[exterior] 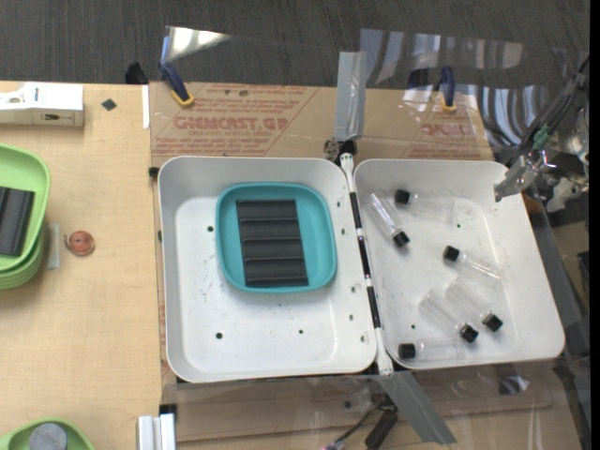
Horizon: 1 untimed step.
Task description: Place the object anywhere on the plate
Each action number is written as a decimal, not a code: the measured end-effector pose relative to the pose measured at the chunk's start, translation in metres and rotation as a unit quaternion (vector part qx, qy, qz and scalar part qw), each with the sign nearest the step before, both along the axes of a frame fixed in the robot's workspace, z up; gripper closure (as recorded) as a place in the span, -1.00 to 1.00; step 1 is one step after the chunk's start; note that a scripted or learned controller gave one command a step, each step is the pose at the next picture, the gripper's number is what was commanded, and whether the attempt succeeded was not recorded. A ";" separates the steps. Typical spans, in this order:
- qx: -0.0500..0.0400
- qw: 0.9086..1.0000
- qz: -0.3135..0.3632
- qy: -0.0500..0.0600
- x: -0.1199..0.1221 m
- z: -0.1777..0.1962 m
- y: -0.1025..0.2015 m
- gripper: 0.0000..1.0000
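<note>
1. Where the bench comes nearest the camera, a grey round lid (47, 436) sits at the lower left corner on the wooden bench top (84, 345).
2. In the near part of the right bin (548, 345), several clear vials with black caps (466, 332) lie scattered. One cap lies close to the front wall, and two more are just beside each other.
3. Farther in, the left bin (187, 336) holds a teal plate (228, 251) set toward its back half.
4. The black ridged block (273, 243) lies flat on the middle of the plate, inside its rim.
5. Level with the plate on the left, a small reddish disc (81, 242) rests on the bench near stacked green trays (23, 172).
6. More capped vials (382, 215) lie in the far half of the right bin, well apart from the plate.
7. The gripper (514, 181) hangs over the right bin's far right corner, away from the block and touching no vial that I can make out. I cannot tell whether it is open or closed.
8. Farthest back, printed cardboard (234, 115) lies behind both bins, and a white box (42, 106) sits at the left.
</note>
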<state>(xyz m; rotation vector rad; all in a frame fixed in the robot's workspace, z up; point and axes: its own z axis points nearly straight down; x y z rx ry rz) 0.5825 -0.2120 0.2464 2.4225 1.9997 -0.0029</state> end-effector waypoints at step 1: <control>0.000 0.999 -0.049 0.001 0.014 0.157 0.010 -1.00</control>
